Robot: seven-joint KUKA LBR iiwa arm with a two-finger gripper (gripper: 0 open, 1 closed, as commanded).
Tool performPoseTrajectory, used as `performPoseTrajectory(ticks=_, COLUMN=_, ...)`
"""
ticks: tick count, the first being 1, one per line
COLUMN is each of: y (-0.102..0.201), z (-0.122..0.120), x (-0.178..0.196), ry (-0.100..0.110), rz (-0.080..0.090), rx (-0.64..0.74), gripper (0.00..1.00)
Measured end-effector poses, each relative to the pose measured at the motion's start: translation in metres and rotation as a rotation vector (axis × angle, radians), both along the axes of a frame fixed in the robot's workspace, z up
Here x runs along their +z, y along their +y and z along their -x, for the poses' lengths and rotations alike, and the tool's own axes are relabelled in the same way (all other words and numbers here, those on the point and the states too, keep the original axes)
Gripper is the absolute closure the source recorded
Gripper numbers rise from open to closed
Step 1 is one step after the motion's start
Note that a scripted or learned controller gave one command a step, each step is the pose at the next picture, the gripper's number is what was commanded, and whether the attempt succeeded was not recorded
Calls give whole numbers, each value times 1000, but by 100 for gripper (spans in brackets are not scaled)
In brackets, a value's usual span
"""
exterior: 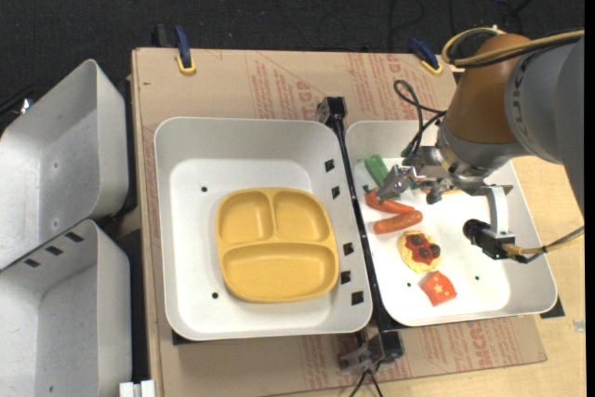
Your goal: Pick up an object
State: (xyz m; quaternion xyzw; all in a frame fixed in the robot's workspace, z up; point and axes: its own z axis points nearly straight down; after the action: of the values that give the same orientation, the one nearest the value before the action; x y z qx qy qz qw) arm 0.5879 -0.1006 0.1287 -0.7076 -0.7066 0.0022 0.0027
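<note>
Two red toy sausages (pixel 394 211) sit under the gripper (pixel 402 181); can't tell its fingers' state honestly; I'd centre on one first.

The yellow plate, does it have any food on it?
No, the yellow plate in the left bin has bare sections; the toy food lies in the right bin.

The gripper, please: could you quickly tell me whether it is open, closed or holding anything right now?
Gripper: low in the right bin, just above the sausages; whether it is open or closed cannot be told.
</note>
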Motion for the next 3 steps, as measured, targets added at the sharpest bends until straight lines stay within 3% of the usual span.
performPoseTrajectory(ticks=1, y=1, z=1, x=-39, ry=-1, rz=0, rx=0, gripper=0)
performPoseTrajectory(ticks=2, y=0, z=0, x=-26, ry=-8, rz=1, rx=-1, gripper=100)
performPoseTrajectory(ticks=3, y=-3, z=4, x=18, ry=-10, rz=2, rx=-1, gripper=100)
